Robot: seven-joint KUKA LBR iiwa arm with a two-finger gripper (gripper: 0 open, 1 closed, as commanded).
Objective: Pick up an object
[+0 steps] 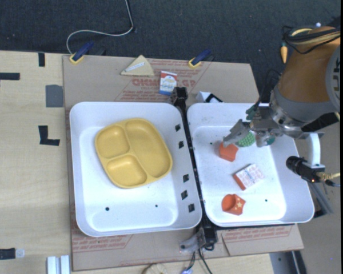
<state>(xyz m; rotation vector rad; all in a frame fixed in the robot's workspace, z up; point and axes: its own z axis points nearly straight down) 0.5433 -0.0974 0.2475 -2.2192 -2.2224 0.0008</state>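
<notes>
The right bin [274,210] holds an orange block [228,152], a small red and white box [248,176], an orange cup [233,204] and a small green object [247,139]. My gripper [250,136] hangs low over the upper part of this bin, with its fingers spread apart. One finger [235,133] ends just above the orange block. The green object sits between the fingers, partly hidden by them, and I cannot tell whether they touch it. Both the box and the cup lie nearer the bin's front, apart from the gripper.
A yellow divided plate [132,152] fills much of the left bin [91,210]. On the cardboard behind the bins lie a small carton [168,83] and a tan wedge [138,66]. A black divider [187,153] runs between the bins.
</notes>
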